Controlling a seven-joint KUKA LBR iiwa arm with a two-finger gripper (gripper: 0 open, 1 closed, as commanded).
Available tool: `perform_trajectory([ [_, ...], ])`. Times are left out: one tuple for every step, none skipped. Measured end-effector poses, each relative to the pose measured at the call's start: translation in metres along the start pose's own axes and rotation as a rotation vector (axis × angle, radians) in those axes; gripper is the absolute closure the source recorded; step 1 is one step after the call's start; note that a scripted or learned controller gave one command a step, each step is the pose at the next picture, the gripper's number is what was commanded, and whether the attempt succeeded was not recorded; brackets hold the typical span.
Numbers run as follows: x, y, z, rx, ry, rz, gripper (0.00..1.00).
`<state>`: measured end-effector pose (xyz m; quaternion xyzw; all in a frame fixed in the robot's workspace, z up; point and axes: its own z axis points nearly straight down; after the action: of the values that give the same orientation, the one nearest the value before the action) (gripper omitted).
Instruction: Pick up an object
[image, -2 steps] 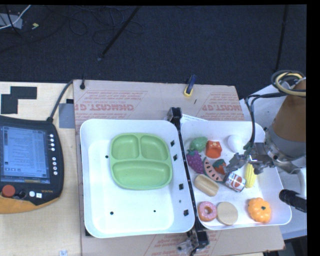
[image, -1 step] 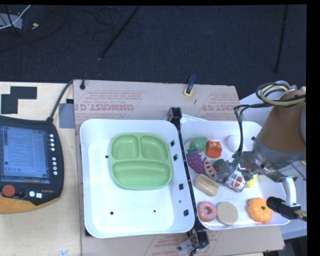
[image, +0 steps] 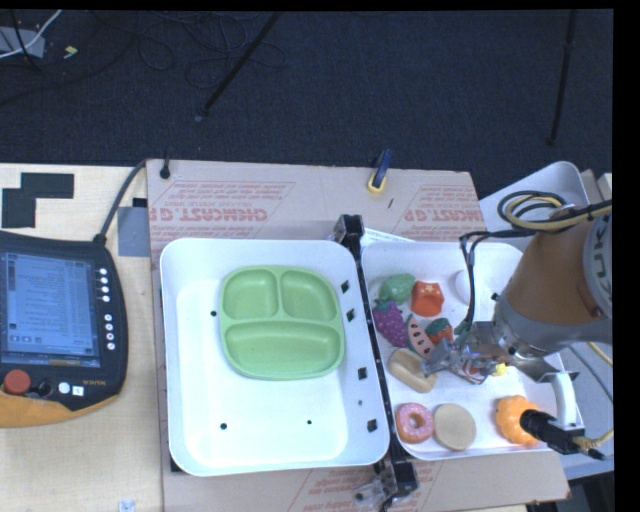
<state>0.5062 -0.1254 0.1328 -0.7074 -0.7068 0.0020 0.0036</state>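
Hovering over toy food (image: 412, 330) — tool (image: 462, 358), seemingly low.

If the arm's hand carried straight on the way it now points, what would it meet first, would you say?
Probably the watermelon slice, lying just left of the hand in the right bin; height is hard to judge, so it might pass over it.

Two white bins (image: 190, 300); one green divided plate (image: 282, 322); one pink donut (image: 413, 422).
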Motion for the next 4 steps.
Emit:
perform_trajectory([
  [0.000, 0.001, 0.044, -0.005, 0.001, 0.000, 0.00],
  [0.002, 0.005, 0.028, -0.014, 0.006, 0.002, 1.00],
  [0.003, 0.013, -0.030, -0.009, -0.002, -0.002, 1.00],
  [0.013, 0.014, -0.079, -0.009, -0.002, -0.002, 1.00],
])
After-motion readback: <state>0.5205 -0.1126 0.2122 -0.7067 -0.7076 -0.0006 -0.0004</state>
